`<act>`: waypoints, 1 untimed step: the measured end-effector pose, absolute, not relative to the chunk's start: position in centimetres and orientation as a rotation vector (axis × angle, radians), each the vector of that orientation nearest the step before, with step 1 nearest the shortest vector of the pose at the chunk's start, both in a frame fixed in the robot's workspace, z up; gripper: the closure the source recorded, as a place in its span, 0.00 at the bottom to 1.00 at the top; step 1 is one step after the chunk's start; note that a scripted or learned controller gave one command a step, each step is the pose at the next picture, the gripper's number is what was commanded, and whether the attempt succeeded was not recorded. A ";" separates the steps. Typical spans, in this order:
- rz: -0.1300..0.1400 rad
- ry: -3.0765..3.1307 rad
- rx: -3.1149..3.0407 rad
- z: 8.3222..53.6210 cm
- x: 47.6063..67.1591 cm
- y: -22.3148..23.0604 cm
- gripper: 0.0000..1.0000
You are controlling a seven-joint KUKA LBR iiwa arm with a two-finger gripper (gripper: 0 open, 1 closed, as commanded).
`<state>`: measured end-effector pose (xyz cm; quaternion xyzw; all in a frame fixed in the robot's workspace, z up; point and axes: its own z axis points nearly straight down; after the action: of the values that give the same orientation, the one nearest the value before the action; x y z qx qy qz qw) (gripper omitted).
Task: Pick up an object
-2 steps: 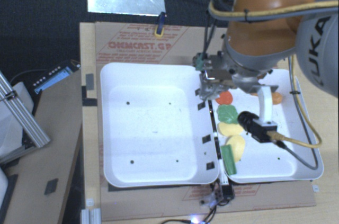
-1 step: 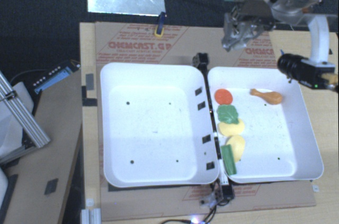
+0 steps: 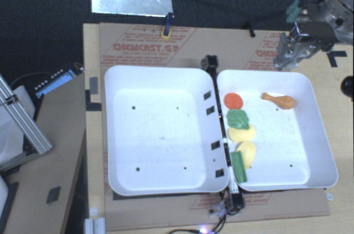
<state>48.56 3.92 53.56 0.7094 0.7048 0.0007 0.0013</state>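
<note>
Gripper (image 3: pixel 287 56) hovering past right white bin (image 3: pixel 315 133) at 12 o'clock, finger state unclear, nothing visibly grasped; small tan plastic drumstick toy (image 3: pixel 279 99) lying alone inside at 1 o'clock, probably light, rigid, slippery, best pinched across thick end

The brown board (image 3: pixel 149 45) under the bins bore repeated red print reading "CHEMCAST GP"; its smaller lines were illegible.
</note>
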 end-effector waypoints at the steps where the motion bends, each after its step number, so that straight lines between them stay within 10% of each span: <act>1: -0.018 2.226 2.229 36.1 49.9 2.2 1.00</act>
<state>49.87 2.20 36.15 0.7074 0.7067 -0.0056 -0.0042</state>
